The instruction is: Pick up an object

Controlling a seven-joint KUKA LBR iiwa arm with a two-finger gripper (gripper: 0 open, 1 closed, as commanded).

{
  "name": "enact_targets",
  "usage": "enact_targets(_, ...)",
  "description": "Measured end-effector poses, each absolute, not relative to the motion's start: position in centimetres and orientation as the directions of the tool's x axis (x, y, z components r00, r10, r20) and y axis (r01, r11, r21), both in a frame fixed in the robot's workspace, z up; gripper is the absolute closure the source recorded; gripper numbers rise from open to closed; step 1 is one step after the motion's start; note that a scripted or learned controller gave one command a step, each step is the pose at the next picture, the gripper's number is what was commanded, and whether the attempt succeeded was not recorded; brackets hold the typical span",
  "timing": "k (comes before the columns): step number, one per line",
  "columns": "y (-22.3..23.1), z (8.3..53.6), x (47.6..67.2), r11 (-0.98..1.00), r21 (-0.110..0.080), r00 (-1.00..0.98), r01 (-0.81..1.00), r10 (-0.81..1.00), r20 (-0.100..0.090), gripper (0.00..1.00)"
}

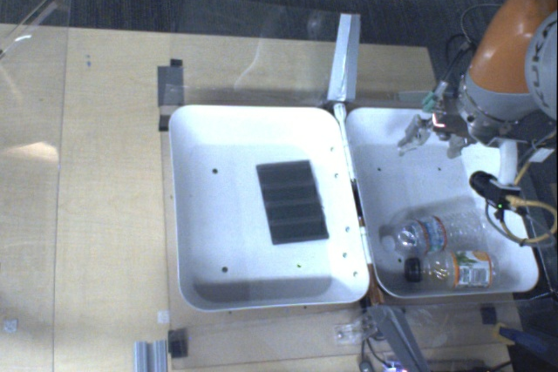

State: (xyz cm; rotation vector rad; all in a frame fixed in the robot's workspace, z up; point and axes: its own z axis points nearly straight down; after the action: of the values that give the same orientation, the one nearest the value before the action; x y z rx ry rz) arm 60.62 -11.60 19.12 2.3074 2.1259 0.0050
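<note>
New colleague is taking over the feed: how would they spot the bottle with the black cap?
Look in the right bin, at its near edge. Two clear plastic bottles lie there; the black-capped bottle is the nearer one, with a yellow-green label, whereas the other bottle has a pale cap.

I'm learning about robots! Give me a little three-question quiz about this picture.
1. True or false: the dark ridged pad lies in the left bin.
2. How many plastic bottles lie in the right bin?
3. The end effector hangs over: A) the left bin B) the right bin C) the bare bench.

Key: 1 true; 2 two, a clear bottle and a black-capped bottle; 3 B.
</note>
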Motion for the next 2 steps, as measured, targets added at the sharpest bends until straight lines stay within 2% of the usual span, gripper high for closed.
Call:
enact_targets(1,-11.2,9.0,52.4,-0.015,0.015,0.015,1.0,1.0,-0.001,0.0)
enact_targets(2,-8.8,9.0,55.2,0.333,0.015,-0.333,0.943,0.943,-0.006,0.0)
